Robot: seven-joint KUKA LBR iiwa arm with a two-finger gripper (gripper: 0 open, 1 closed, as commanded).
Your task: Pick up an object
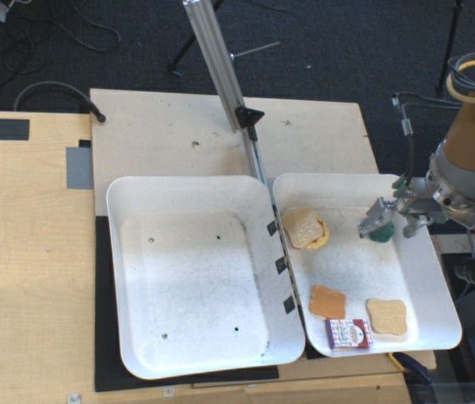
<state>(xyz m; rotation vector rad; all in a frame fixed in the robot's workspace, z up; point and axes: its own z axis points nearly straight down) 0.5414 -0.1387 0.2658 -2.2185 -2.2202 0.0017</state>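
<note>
Four food items are seen in the right bin (440, 310): bun (304, 227), orange slice (328, 302), toast (386, 316), carton (348, 334). A green object (381, 233) is gripped by the gripper (381, 222) beside the bun.

A slanted aluminium rail (217, 57) rises behind the pale table (170, 137); black cables (61, 19) lie on dark carpet (338, 40).

Dark carpet floor (347, 49), loose cables (69, 19)

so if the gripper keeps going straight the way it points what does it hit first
Probably the sandwich: the gripper points left across the right bin. From this slanted view, it could be angled down and meet the bin floor first.
</note>
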